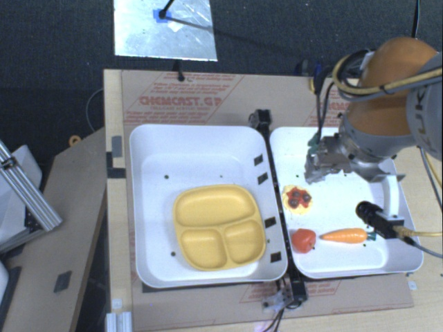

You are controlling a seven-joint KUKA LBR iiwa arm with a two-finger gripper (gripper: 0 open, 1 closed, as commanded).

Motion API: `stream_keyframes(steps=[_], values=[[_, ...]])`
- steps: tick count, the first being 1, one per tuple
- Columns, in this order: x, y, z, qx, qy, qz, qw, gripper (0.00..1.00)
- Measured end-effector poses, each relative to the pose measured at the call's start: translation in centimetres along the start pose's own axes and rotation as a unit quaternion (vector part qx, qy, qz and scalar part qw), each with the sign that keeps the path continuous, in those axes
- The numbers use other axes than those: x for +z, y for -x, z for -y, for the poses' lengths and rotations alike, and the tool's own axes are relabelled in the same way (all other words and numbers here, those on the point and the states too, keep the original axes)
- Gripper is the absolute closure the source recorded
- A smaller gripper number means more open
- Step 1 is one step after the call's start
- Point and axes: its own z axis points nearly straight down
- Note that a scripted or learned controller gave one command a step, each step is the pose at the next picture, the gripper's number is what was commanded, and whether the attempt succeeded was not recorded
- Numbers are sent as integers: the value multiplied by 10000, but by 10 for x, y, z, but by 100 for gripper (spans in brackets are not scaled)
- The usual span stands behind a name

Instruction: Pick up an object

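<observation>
Two white bins sit side by side on the desk. Left bin (149, 185) holds a yellow divided tray (219, 225). Right bin (398, 254) holds a carrot (342, 236), a tomato (302, 240) just beside its tip & a small berry pastry (298, 199). End effector (317, 166) hangs over the right bin's upper area, above the pastry; whether it's open or closed can't be told.

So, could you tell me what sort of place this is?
Probably a robotics lab bench: a robot arm over two white bins, toy food like a carrot, and a yellow divided tray.
</observation>
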Motion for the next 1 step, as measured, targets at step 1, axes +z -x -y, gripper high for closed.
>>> stream_keyframes(steps=[1], values=[[22, -56, -11, 6, -15, 0, 10000, 100]])
